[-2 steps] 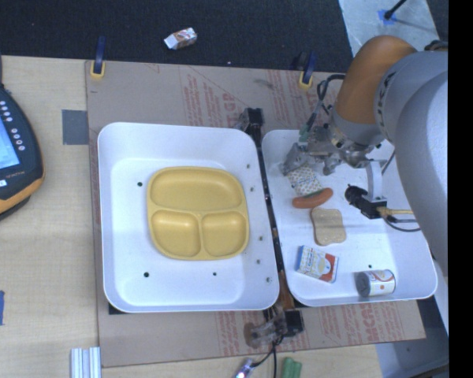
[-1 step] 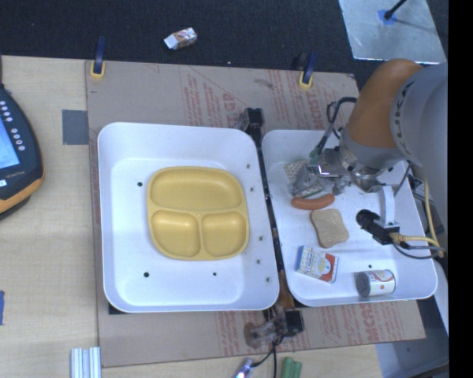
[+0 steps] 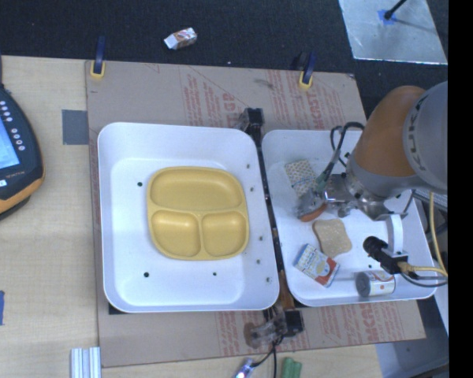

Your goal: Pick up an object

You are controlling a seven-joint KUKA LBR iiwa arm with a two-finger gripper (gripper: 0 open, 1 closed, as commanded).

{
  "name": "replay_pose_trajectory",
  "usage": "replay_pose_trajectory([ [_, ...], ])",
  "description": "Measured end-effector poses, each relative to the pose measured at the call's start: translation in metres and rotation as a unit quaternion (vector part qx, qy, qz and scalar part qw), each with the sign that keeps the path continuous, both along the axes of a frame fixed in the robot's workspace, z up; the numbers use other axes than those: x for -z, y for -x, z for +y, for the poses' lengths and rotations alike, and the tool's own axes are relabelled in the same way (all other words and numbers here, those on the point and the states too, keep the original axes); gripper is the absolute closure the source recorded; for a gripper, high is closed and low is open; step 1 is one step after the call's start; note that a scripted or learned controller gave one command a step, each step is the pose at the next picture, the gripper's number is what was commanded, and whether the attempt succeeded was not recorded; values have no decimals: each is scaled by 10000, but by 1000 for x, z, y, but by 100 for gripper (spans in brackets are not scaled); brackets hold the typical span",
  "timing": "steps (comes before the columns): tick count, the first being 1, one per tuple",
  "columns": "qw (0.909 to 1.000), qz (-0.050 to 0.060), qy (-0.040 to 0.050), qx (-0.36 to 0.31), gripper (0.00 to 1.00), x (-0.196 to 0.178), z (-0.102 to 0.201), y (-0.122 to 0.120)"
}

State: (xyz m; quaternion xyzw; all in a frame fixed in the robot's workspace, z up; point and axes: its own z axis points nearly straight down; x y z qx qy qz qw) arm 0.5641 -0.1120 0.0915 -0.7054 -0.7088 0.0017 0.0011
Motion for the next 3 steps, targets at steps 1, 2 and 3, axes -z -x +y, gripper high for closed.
replay_pose_trajectory([
  [1,10000,-5,2,-6,0,0,18,-13],
  [2,10000,2,6,-12,100,-10,17,-13],
  [3,10000,-9,-12,6,100,-101,86,-34],
])
